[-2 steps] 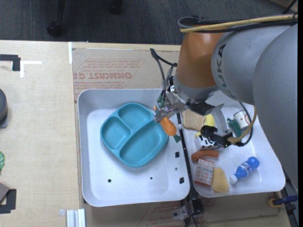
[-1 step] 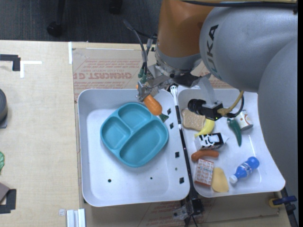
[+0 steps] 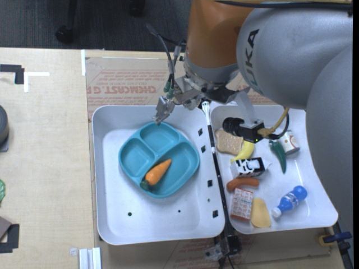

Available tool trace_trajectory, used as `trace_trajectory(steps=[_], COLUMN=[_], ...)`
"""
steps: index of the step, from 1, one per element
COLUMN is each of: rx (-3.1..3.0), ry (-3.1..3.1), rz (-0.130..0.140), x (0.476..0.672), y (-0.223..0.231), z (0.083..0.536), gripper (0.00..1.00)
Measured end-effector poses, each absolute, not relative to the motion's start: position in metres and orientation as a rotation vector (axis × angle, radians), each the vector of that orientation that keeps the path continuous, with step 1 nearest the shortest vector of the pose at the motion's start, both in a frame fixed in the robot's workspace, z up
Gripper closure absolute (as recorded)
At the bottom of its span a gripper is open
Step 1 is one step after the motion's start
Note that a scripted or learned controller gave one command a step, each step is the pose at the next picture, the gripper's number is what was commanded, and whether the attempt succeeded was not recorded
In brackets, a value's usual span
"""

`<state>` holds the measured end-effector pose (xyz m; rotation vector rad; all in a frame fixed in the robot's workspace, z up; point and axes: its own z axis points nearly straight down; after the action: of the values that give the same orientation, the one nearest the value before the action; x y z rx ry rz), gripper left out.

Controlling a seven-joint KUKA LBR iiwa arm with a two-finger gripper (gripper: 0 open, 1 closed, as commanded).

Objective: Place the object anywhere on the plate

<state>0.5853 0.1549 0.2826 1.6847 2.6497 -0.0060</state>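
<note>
I see the toy carrot (image 3: 157, 171) lying in the largest compartment of the blue divided plate (image 3: 134, 153), which sits in the left bin (image 3: 112, 217). My tool (image 3: 162, 110) hangs over the plate's far rim with nothing between its fingers; I can't tell their spread. I'd judge placement done, so I'd lift straight up, clear of the plate's rim.

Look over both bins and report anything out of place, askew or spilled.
Nothing looks spilled or damaged. The carrot lies on the blue plate in the left bin, across a compartment divider. The plate sits turned at an angle to the bin walls. The right bin holds a loose jumble of toy foods.
</note>
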Motion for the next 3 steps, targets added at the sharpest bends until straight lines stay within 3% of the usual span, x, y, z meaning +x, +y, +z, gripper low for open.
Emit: trace_trajectory(steps=[1, 3], rx=[1.677, 1.661], ry=[2.651, 2.653], rz=[-0.01, -0.019], x=[0.586, 0.588], y=[0.154, 0.153], z=[0.291, 0.307], gripper=[1.0, 1.0])
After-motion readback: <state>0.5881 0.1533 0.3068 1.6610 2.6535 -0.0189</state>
